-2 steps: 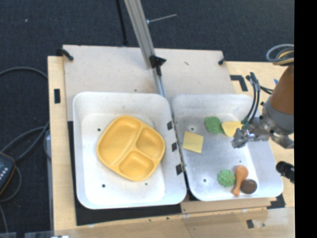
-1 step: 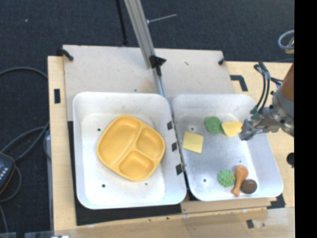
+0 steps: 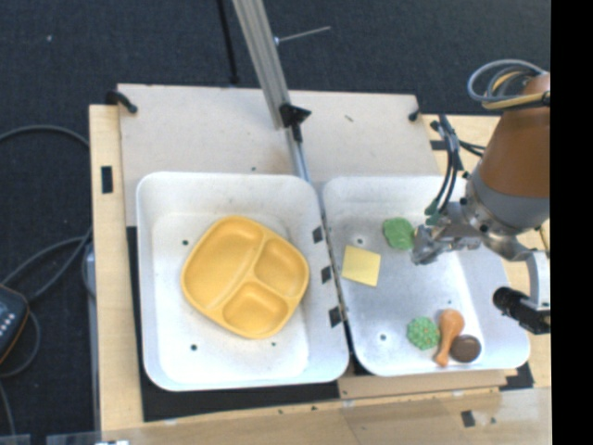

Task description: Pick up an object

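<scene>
Right bin [image 3: 371,341] contents, four loose items. Green lump [image 3: 399,233] at upper centre. Yellow square [image 3: 361,267] at 8 o'clock from it, near the left wall. Second green piece [image 3: 423,333] toward the front, at 5 o'clock from the square. Drumstick [image 3: 449,334], orange shaft with a brown rounded end, lies touching that green piece on its 3 o'clock side; the brown end points to the bin's front right corner.

Left bin [image 3: 157,248]: one yellow plate [image 3: 245,274], three compartments, nothing in any of them. It sits about centre, turned at a slant to the walls.

Gripper [image 3: 424,248] is over the right bin, reaching in from 3 o'clock. The upper green lump lies just beside it at 10 o'clock; contact cannot be judged from this angle. Nothing is seen held between the fingers. Whether the gripper is open or closed cannot be made out; the tip is a dark blur. Square is at 8 o'clock from the gripper, near. Drumstick and lower green piece are at 6 o'clock, apart from it.

A slanted metal bar [image 3: 264,49] rises from behind the bins at 12 o'clock.
</scene>
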